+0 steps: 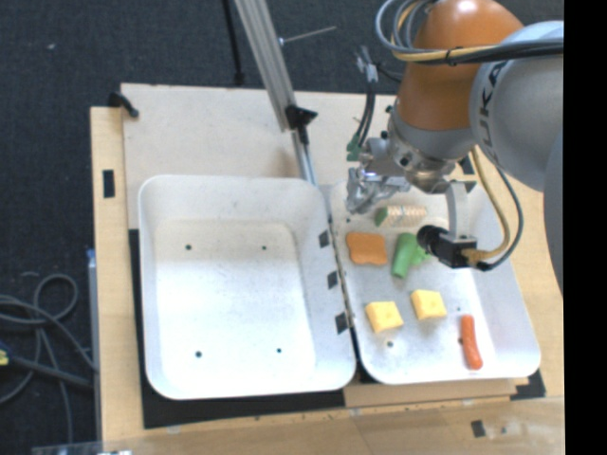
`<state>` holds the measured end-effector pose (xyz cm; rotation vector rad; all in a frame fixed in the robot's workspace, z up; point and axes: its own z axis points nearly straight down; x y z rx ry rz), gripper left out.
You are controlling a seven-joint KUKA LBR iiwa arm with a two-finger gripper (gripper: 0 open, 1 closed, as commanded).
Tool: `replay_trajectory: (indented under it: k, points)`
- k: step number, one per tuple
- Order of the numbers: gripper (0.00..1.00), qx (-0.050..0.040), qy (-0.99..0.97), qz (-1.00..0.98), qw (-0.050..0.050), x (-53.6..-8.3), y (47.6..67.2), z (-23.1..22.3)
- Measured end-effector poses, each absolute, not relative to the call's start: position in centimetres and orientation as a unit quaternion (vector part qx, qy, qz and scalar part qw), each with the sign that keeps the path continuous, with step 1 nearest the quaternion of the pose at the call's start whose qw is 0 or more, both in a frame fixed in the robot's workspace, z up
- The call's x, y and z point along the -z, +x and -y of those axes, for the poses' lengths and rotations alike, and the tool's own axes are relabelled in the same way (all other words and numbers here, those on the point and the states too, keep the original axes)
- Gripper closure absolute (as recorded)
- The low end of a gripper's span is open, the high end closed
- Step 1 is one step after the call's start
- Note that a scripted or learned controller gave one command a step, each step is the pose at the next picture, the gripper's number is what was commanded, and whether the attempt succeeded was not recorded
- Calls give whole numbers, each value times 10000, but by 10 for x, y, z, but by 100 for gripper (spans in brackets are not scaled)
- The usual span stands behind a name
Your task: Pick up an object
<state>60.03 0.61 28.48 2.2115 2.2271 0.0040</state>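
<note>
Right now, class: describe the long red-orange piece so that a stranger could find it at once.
Start at the right bin, the one holding the small objects. In its near right corner lies the carrot-like stick, apart from the two yellow blocks. It alone is thin and red-orange.

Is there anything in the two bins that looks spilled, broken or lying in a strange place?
Nothing stands out. In the right bin lie an orange block, a green piece, two yellow cubes and a carrot, all apart from one another and inside the rim. The tool hangs over that bin's far end.
</note>
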Motion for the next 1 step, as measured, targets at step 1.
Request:
replay_trajectory:
  k: [1]
  points:
    - [100, 7, 7049, -7093, -5, -264, 603, -55]
